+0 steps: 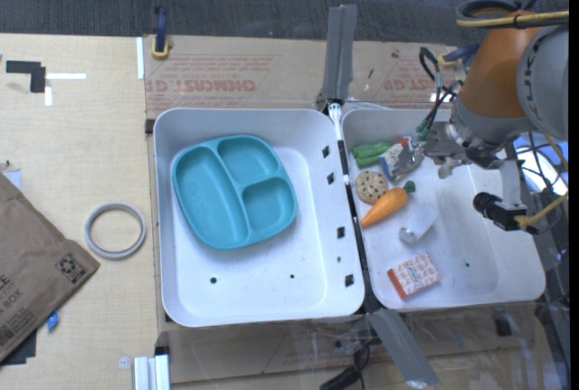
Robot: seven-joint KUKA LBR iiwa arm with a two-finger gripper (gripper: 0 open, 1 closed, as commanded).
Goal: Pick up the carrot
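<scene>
The orange carrot point(383, 205) lies slantwise in the right bin point(507, 284), close to its left wall, with its green top pointing up and right. My gripper point(404, 158) hangs over the bin's back left part, just above and slightly right of the carrot, and is apart from it. The grey arm with its orange band point(496, 62) reaches in from the right behind it.
Around the carrot lie a round cookie point(369, 186), a green item point(372, 151), a small white container point(418, 223) and a red packet point(412, 275). A teal divided plate point(235, 190) sits in the left bin point(271, 302). A tape ring point(115, 229) rests on the bench at left.
</scene>
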